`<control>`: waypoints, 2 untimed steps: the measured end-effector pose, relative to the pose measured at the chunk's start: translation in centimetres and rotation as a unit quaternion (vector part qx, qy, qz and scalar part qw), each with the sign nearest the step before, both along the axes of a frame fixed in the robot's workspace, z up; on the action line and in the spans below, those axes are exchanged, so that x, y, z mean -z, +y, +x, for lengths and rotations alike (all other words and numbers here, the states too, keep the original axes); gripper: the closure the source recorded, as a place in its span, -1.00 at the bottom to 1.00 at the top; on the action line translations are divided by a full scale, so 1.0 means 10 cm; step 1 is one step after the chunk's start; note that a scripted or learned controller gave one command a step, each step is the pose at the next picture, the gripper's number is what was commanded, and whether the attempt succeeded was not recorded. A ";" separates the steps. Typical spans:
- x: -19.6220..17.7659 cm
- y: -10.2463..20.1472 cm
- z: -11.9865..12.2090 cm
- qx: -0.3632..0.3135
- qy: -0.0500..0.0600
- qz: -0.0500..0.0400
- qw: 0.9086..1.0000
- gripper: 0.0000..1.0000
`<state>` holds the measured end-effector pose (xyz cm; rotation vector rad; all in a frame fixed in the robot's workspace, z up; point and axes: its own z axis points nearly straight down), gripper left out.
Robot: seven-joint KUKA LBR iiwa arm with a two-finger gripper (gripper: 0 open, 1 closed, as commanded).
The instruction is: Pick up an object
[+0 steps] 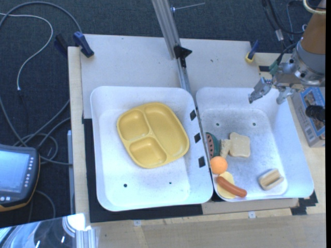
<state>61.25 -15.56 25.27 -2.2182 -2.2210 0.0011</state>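
- Progress check: nothing's been picked up yet as far as I can see. The gripper (268,93) is hanging over the top edge of the right bin (289,138), up near its far rim, with its two fingers spread apart and nothing between them. So the whole job is still ahead: choose something, come down, close, lift.
- All the grabbable stuff sits in the lower half of the right bin, well away from where the gripper is now. My guess is it needs to travel toward the near side of the bin before it can try anything.
- Count for the right bin, best I can tell:
  - one toast slice (240,144), with a paler chunk touching its left side that I can't identify
  - one watermelon wedge (209,143) against the left wall
  - one orange (219,165)
  - one hot dog (231,186), lying on something yellow, maybe a banana, hard to tell
  - one bread roll (271,179) off toward the right, apart from the rest
- Left bin (103,138): just one yellow divided plate (152,134), three compartments, nothing in them.
- Two white bins total, side by side on the tabletop (129,61).
- If I had to bet, the bread roll looks easiest, since it's sitting by itself, while the orange and hot dog are crowded together.
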 end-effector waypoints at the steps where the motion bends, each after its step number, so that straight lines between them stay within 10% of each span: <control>1: 0.00 0.00 0.00 0.000 0.000 0.000 1.000 -1.00; 2: 0.44 -0.05 -0.02 0.001 0.002 0.000 1.000 -1.00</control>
